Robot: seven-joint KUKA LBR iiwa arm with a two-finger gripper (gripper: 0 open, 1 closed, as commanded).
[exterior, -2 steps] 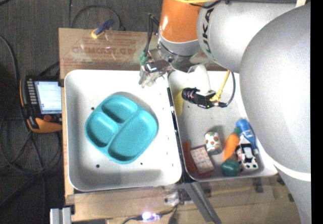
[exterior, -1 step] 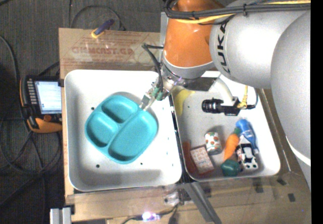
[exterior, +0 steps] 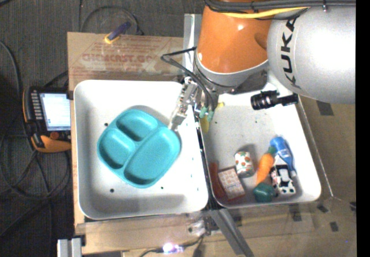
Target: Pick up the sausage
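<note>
Two bins stand side by side; the gripper (exterior: 176, 118) hangs over the left bin (exterior: 84, 151) beside the teal plate (exterior: 139, 146), its opening impossible to judge; the likely sausage (exterior: 214, 177) hugs the right bin (exterior: 243, 128) wall, so the grasp should cross over and close along that wall.

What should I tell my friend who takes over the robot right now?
The gripper is over the left bin, by the teal plate; no sausage seen in it.
The toys lie in the right bin. A reddish-brown piece by its left wall may be the sausage; hard to tell.
Done: nothing picked.
Left: move to the right bin, grab it, lift.
</note>
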